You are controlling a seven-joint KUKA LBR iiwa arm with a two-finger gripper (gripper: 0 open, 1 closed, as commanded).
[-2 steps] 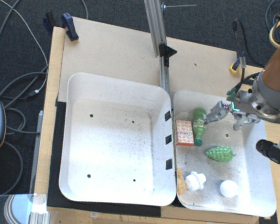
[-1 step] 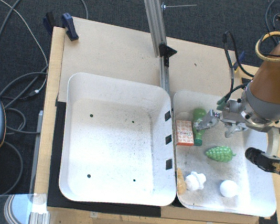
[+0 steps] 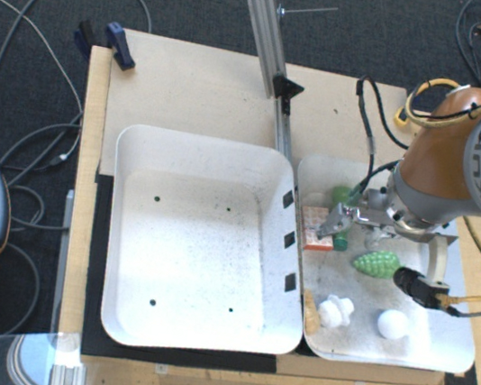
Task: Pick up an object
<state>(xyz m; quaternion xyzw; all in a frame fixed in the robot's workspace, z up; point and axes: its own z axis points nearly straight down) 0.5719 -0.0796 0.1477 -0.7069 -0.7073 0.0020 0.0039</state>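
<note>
The gripper (image 3: 337, 223) partly hides what may be a small box (image 3: 315, 228).

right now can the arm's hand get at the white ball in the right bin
Probably yes. The white ball lies in the open near the front of the right bin, apart from the green bumpy thing and the white knobbly piece. The hand hovers farther back in that bin.
</note>
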